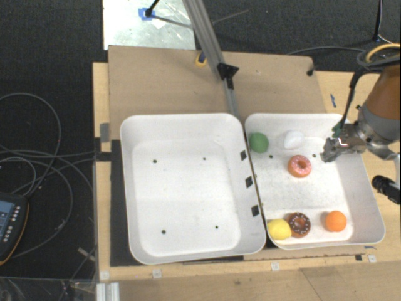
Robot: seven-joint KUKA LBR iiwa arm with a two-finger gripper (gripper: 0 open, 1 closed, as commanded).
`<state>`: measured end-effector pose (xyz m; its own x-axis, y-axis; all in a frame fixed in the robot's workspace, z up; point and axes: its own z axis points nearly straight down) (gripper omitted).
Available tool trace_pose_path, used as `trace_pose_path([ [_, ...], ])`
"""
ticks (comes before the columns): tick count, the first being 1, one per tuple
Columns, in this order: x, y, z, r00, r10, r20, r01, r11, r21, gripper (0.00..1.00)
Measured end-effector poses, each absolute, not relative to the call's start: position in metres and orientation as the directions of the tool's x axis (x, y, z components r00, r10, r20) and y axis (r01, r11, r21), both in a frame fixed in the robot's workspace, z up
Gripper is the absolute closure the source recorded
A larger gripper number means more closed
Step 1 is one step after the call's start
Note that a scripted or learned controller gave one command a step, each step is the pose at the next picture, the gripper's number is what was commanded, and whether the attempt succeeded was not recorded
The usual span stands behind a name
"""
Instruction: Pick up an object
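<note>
The right bin (pixel 360 193) holds several small objects. A green ball (pixel 258 142) and a white lump (pixel 293 139) lie near its far edge. A pink frosted donut (pixel 300 166) sits just below them. Along the near edge lie a yellow lemon-like piece (pixel 279 229), a chocolate donut (pixel 299 224) and an orange ball (pixel 336 221). My gripper (pixel 332 150) hangs at the right side of this bin, to the right of the pink donut and apart from it. Nothing shows between its fingers.
The left bin (pixel 135 130) stands beside the right one, their rims meeting at the middle. A grey pole (pixel 207 33) slants across the bench from the top. Cables (pixel 37 168) and a handheld pendant (pixel 9 221) lie on the floor at left.
</note>
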<state>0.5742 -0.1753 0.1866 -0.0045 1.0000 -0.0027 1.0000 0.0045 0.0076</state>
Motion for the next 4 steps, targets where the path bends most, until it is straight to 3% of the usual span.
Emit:
trace_pose_path([
  [1,0.575,-0.176,0.203,-0.004,1.0,-0.001,1.0,0.004,0.004,1.0],
  [2,0.601,-0.129,0.205,-0.01,1.0,0.001,1.0,0.01,0.005,1.0],
  [3,0.607,-0.077,0.204,-0.01,1.0,0.002,1.0,0.01,0.003,1.0],
  [4,0.626,-0.02,0.202,-0.012,1.0,0.003,1.0,0.011,0.003,1.0],
])
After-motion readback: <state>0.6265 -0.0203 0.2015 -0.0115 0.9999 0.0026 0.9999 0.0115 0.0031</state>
